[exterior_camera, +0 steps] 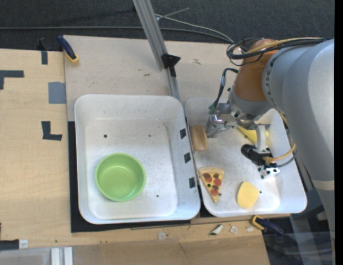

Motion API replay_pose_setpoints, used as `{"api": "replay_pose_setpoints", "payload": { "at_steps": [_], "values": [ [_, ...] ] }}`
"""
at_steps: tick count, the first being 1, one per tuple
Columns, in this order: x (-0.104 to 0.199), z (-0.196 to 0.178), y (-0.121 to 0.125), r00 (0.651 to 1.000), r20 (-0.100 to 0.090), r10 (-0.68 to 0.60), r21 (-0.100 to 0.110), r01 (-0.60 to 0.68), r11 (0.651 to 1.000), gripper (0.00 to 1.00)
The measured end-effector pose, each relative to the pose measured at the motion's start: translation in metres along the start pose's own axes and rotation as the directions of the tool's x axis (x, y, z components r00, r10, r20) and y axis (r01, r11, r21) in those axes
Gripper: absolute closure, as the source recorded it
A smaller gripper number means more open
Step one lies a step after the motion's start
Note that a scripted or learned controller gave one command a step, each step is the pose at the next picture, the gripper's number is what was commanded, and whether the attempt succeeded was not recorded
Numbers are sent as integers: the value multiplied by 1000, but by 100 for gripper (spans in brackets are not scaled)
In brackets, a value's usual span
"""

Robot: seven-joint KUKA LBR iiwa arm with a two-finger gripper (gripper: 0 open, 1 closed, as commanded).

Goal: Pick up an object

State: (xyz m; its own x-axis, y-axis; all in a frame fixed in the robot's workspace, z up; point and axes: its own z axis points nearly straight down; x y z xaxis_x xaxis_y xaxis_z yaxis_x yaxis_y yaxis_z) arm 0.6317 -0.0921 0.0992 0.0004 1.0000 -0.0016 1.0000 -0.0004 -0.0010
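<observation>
Fingers sit low in the right bin, just beside the tan block; whether they are spread or pressed together I cannot tell from this slant. From largest to smallest I see the left bin, green bowl, pizza slice and yellow piece. Nothing looks lifted, so I judge the pick not yet done.

Grey arm reaching from the right, orange-banded wrist bent downward, gripper low inside the right bin.
</observation>
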Motion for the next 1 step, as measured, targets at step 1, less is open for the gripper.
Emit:
{"api": "replay_pose_setpoints", "payload": {
  "at_steps": [1],
  "values": [
    [1, -7, -1, 1000, -2, -1, 5, 1, 1000, 100]
  ]
}}
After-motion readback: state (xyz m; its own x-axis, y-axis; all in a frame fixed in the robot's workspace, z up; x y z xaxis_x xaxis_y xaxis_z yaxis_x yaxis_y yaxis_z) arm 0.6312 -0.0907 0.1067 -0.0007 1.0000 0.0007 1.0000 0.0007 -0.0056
